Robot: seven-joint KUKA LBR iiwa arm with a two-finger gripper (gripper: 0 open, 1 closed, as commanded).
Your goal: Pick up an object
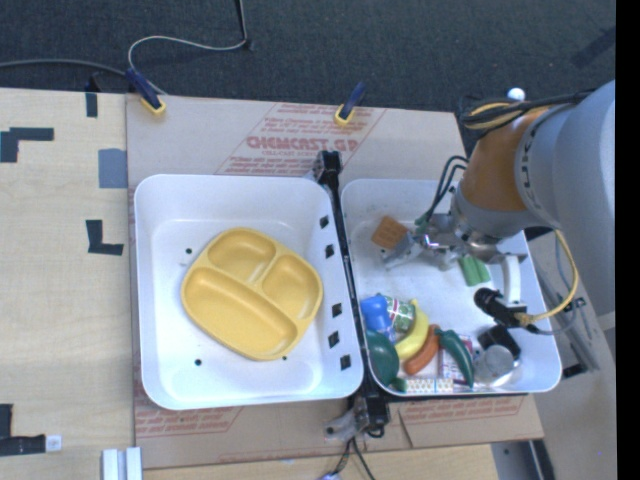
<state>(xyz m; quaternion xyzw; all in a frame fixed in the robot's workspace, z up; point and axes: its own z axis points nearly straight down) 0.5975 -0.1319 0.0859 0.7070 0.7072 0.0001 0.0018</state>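
Wide view first: a dark carpeted floor [400, 28] runs across the top, with a black cable [190, 43] looping over it, and below that sits the pale wood bench [50, 298] marked with dark tape patches. On the bench lies a brown cardboard sheet [290, 138] with red printing, pinned at its far edge by two yellow-and-blue clamps, one at the left [147, 93] and one nearer the middle [350, 108]. Two white bins sit on the cardboard, touching along a black hinge strip. The arm [560, 168], grey with its orange band, comes in from the right over the right bin [548, 363]. The left bin [150, 268] carries one thing, a yellow divided plate [252, 293] lying flat in its middle. Down at the gripper [408, 250], it sits low in the right bin's far half, just beside a small brown block [388, 233]; I cannot tell how its fingers stand. At that bin's near edge there's a crowded pile: a blue piece [374, 313], a yellow banana [415, 336], a green leafy piece [382, 356], a red sausage-shaped piece [424, 355] and a dark green piece [455, 348], all touching or overlapping.
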